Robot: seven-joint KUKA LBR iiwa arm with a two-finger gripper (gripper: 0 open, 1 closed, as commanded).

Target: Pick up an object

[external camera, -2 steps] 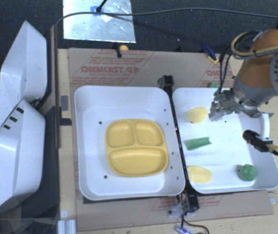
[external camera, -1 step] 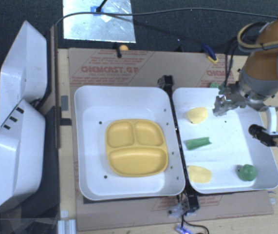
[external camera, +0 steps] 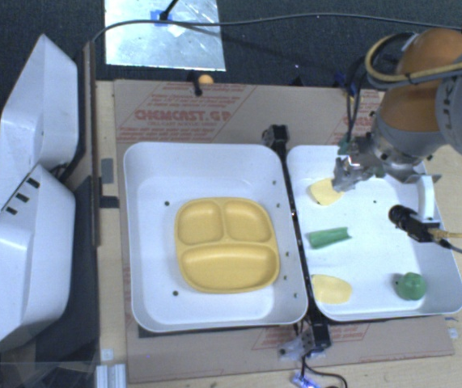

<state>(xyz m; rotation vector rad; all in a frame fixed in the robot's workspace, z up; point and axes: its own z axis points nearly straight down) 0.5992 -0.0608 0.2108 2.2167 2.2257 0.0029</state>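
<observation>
In the right bin (external camera: 437, 273) lie a pale yellow piece (external camera: 323, 192) near the back left, a green strip (external camera: 328, 237) in the middle, another pale yellow piece (external camera: 331, 288) at the front left, and a green round object (external camera: 410, 286) at the front right. My gripper (external camera: 346, 176) hangs low over the back of that bin, right beside the upper yellow piece and touching or nearly touching its right edge. Nothing shows between the tips.
The left bin (external camera: 146, 217) holds a yellow divided plate (external camera: 226, 245). A black clamp (external camera: 276, 135) sits between the bins at the back. Cables and a black fitting (external camera: 404, 219) trail over the right bin's right side. White housings (external camera: 28, 192) stand at far left.
</observation>
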